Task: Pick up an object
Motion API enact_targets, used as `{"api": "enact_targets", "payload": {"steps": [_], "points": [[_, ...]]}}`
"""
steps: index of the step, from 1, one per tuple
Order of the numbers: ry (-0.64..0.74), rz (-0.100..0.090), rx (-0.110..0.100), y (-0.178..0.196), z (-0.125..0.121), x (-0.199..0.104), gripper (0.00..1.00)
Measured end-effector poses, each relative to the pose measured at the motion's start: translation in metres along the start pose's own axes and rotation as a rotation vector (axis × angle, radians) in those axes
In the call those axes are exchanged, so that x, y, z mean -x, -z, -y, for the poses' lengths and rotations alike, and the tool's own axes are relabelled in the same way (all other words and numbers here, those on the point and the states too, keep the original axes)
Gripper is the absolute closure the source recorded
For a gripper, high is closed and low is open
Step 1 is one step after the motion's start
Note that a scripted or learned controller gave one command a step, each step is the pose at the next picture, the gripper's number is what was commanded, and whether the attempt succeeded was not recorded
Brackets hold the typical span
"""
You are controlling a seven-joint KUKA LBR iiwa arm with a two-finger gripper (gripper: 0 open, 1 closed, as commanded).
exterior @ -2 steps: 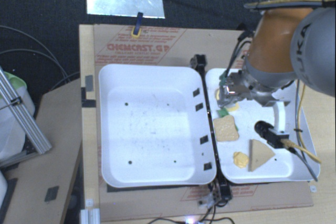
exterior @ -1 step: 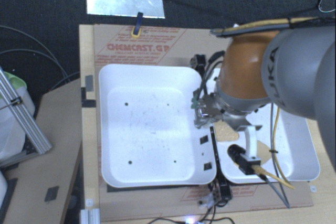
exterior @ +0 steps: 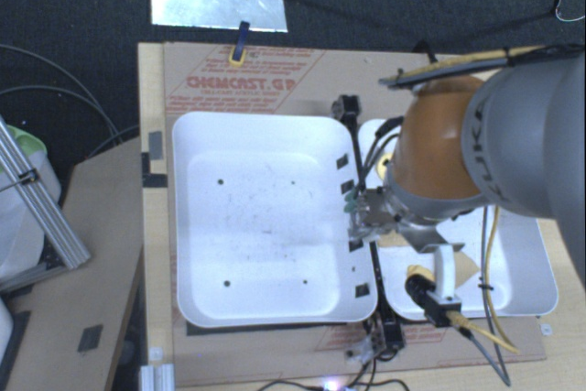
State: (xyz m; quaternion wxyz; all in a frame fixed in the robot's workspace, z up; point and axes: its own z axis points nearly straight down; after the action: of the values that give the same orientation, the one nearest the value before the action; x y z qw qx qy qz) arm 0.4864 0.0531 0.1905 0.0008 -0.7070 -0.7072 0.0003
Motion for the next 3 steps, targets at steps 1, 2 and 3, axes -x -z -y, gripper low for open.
{"api": "enact_targets", "payload": {"steps": [1, 2, 3], "points": [[0.006, 0.000, 0.013, 0.072, -0.060, -0.015, 1.00], [-0.001, 0.000, 0.018, 0.204, -0.057, 0.028, 1.00], [0.010, -0.002, 0.006, 0.216, -0.005, -0.035, 1.00]]}}
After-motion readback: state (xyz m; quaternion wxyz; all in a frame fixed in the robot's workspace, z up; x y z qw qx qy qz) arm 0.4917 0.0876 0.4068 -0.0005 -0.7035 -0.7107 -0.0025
